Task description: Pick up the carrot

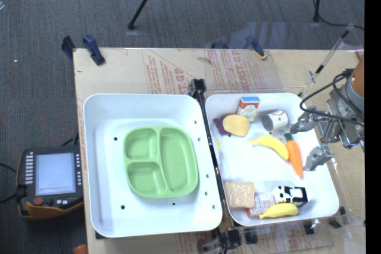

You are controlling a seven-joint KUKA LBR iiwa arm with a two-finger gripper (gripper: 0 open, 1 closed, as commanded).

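Item: carrot (294,157), orange, lying in the right bin (330,184) at its 3 o'clock side, touching the banana (271,146) at its 9 o'clock flank.
Step in hand: approach, judged; carrot not yet grasped.
Gripper (312,140): at 3 o'clock of the carrot, just beside it; fingers spread apart, nothing between them.
Arm pose: reaching in low from 3 o'clock over the bin rim, wrist roughly level.
Next move calls for: centring the fingers across the carrot's body, clear of the banana, then closing.
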